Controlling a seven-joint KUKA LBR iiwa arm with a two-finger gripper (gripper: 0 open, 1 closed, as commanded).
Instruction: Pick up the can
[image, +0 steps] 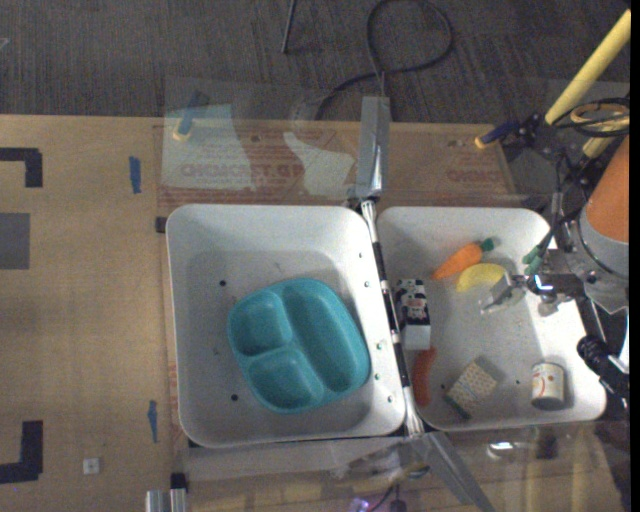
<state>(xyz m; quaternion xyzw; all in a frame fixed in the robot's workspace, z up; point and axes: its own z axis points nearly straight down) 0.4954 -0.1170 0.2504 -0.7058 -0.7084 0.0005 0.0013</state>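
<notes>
Two bins; can (547, 385) upright in right bin's (455, 228) near corner. Gripper (506, 293) over banana (481, 276), well apart from can; finger state unclear.

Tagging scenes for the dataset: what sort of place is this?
Most likely a robotics lab bench set up for pick trials. Two white bins sit side by side on a wooden bench marked with tape, toy items such as a carrot and a can lie in one, and cables trail on the carpet.
</notes>
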